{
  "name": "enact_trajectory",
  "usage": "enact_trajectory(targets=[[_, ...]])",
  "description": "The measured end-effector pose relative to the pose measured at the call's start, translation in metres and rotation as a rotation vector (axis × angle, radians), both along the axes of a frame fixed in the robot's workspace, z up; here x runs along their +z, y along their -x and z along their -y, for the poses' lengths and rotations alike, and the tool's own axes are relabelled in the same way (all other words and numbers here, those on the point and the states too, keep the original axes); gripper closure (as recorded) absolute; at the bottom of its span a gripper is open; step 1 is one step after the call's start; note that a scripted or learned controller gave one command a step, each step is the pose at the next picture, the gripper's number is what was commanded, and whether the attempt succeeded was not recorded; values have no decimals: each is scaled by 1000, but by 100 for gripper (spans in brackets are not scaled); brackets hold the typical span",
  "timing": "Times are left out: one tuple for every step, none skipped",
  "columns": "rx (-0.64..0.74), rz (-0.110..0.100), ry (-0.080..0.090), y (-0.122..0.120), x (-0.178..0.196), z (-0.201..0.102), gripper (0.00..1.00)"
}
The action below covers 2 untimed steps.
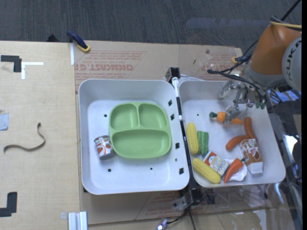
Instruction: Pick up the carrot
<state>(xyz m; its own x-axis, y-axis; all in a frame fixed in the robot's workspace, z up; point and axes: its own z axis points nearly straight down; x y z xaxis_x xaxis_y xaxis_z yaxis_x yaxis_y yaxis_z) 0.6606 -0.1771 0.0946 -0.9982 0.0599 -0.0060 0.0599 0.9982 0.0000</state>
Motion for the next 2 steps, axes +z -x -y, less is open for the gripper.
enact_trajectory(targets=[[-44, -1, 0, 47, -1, -6, 0], [-232, -4, -1, 71, -2, -47, 0]])
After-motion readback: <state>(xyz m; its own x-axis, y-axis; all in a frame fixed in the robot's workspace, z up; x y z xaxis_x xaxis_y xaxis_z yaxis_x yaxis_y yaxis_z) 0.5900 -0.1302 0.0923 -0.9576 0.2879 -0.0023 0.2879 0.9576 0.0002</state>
